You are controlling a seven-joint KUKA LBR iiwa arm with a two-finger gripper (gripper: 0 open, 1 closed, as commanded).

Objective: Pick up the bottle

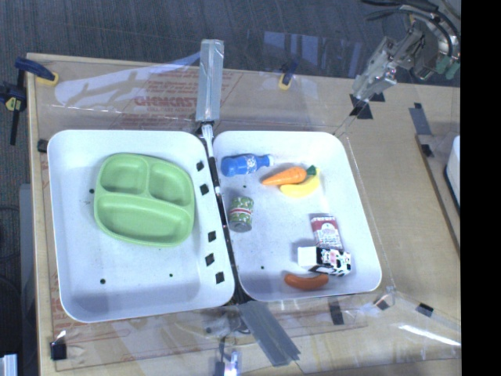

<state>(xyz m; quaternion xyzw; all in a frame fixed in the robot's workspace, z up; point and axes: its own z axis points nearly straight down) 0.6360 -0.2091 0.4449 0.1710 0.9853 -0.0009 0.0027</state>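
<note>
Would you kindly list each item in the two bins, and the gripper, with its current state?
Blue bottle: lying on its side.
Carrot: lying against the banana.
Banana: lying flat.
Can: tilted.
Red carton: lying flat.
Sausage: lying flat.
Green plate: right way up.
Gripper: above the bench, outside the bins.

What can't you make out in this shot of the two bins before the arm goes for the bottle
- Gripper, camera view: small and dark at top right; finger state too small to read.
- Blue bottle: label print blurred.
- Green can: label text too small.
- Red carton and cow-print carton: printing unreadable.
- Arm: cut off by the top right.
</note>
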